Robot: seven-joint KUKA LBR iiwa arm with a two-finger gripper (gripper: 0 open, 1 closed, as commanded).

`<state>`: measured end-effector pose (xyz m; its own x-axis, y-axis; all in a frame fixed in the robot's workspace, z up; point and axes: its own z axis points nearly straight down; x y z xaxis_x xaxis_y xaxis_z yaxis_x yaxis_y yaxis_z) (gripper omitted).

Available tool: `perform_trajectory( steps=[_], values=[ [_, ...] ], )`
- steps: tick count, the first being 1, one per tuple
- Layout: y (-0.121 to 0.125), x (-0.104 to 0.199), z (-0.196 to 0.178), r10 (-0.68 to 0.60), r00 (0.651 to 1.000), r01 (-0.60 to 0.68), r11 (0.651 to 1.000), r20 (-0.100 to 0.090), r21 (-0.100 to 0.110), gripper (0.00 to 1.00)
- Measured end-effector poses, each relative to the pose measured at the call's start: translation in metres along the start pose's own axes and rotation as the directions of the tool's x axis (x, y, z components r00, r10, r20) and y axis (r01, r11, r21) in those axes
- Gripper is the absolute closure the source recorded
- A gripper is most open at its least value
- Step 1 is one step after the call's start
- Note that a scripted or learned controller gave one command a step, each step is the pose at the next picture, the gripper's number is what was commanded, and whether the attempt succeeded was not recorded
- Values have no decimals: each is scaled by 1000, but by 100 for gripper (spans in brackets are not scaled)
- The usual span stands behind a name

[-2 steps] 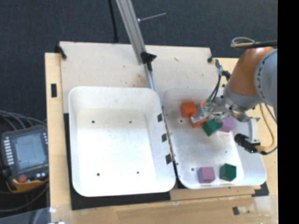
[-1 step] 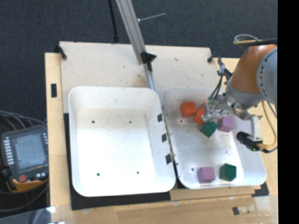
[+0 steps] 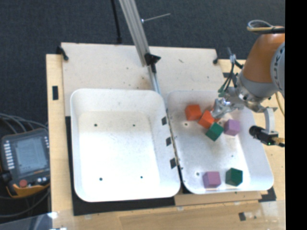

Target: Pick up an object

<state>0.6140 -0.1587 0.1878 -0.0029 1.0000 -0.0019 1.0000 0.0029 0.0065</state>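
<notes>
Your gripper (image 3: pixel 221 108) hangs low over the right bin (image 3: pixel 254 174), above the cluster near its far edge. You cannot tell whether it has closed on anything; nothing looks lifted, so the pick remains. Count 6 blocks: 2 orange blocks (image 3: pixel 193 112), 2 green blocks (image 3: pixel 234 176), 2 purple blocks (image 3: pixel 211 178); 1 of each touches.

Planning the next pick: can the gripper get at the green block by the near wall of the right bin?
Probably yes. The green block sits apart from the purple block, with open floor above it. The gripper hangs over the upper cluster, the bin wall close beside.
</notes>
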Motion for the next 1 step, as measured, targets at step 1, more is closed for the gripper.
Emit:
perform_trajectory(
  steps=[1],
  values=[
    [1, -2, -24, -1, 1000, 1, 1000, -1, 2, 100]
  ],
)
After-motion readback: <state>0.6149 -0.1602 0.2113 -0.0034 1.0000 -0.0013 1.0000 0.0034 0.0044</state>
